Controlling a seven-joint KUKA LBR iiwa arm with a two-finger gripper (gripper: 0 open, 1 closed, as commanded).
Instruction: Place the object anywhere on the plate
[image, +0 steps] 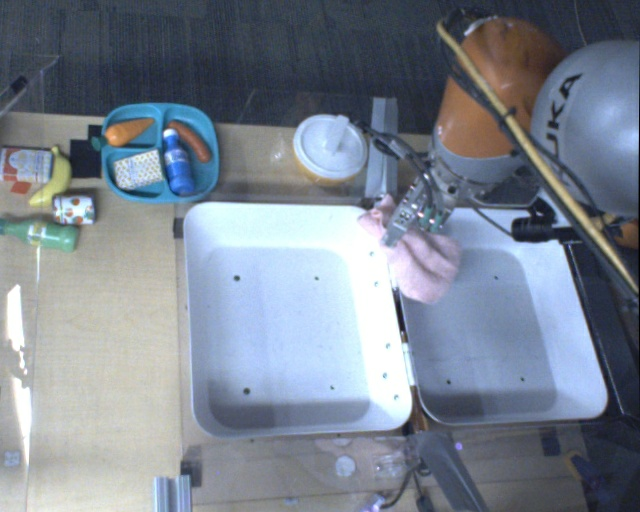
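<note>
Bench front (100, 400): pale wood-look top, bare along the near edge; small clear bits of hardware lie below the bins.
Left bin (290, 320): shallow white plastic tray with rounded corners and a few small dark holes in its floor; the low walls look meant to stop things sliding off.
Right bin (520, 350): the same kind of tray, set edge to edge with the left one so the arm can work across both.
Cloth (425, 262): the likely object of the task, a soft pink, fuzzy lump, bunched and drooping, at the far left of the right bin, spilling toward the seam between the bins. Whether it hangs clear or rests on the floor I cannot tell.
Gripper (412, 215): small, dark, tilted, directly over the cloth's top and touching or nearly touching it. Its grip is hidden, so I cannot tell whether it has the cloth.
Arm (500, 90): smooth grey shell with an orange band, reaching in from the right; cables run along it.
Cup (330, 148): round, white lid on a yellow body, behind the bins.
Plate (160, 150): blue, divided, well apart from the cloth, far left; it holds toy food and a small blue bottle. Judged the goal; the carry is not yet made.
Toys (45, 190): banana, can, green bottle, small box, all hard plastic, parked at the left edge.
</note>
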